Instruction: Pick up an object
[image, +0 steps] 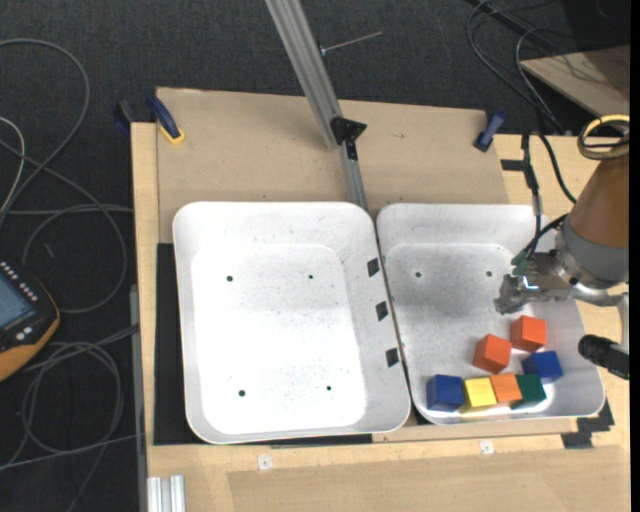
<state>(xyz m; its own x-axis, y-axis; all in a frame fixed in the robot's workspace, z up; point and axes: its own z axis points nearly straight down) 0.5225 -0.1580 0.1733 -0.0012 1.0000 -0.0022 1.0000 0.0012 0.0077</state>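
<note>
arm (600, 225) cut off at right edge, green block (533, 393) partly hidden behind neighbouring blocks

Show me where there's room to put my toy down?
The left bin is bare from wall to wall. The right bin is free in its far half. Its near right corner is crowded with blocks, with the gripper just above them.

Even, bright overhead light; soft shadows, slightly grainy focus.
</note>
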